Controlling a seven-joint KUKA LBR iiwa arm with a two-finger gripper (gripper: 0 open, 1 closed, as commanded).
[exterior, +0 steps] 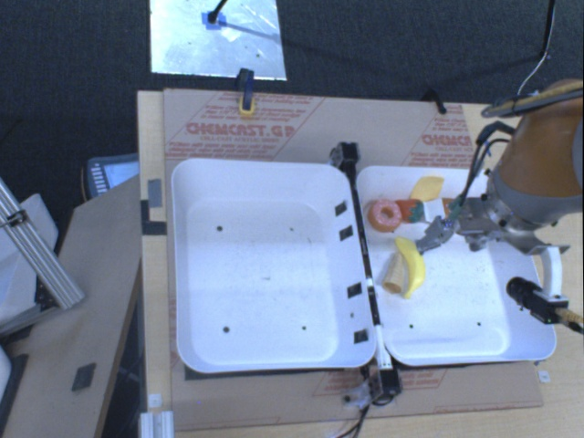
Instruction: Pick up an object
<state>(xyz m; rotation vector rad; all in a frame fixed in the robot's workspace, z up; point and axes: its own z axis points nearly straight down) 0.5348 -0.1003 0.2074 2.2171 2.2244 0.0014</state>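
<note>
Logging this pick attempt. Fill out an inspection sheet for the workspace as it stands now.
Surface: two white bins side by side, left bin and right bin, on a printed board.
Job's things: banana, pink ring, yellow piece and a small red and green item, all in the right bin.
Clutter: yellow clamp at the board's far edge.
Grippers: gripper low over the right bin, just right of the banana; nothing seen between its fingers.
Cables: black cables along the arm.
Surroundings: shiny plate on dark floor; side table at left.
</note>
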